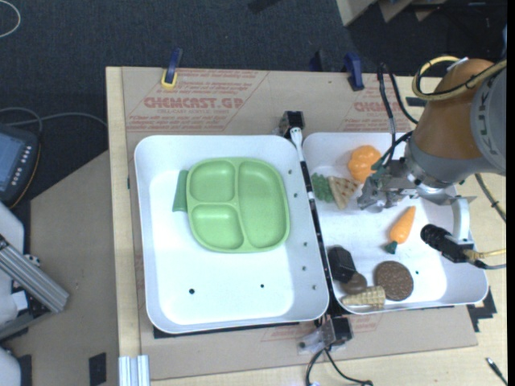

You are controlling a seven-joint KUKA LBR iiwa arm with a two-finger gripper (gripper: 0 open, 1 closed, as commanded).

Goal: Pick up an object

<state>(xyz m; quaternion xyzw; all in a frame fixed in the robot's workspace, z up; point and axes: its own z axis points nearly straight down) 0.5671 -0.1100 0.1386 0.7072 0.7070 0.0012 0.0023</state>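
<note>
My gripper (375, 196) hangs low over the upper middle of the right bin (459, 296). It sits just right of a tan waffle-patterned piece (344, 190) and a green toy (322, 187), and just below an orange ball (364, 162). A small orange carrot (402, 224) lies to its lower right. Nothing shows as gripped. A brown round cookie (393, 280), a dark lump (343, 264) and a yellow corn-like piece (364, 298) lie along the bin's front.
The left bin (161, 280) holds a green divided plate (238, 203). A black divider strip (308, 207) runs between the bins. The grey arm with its orange band (451, 127) comes in from the right, with cables and a black part (444, 244) over the right bin's edge.
</note>
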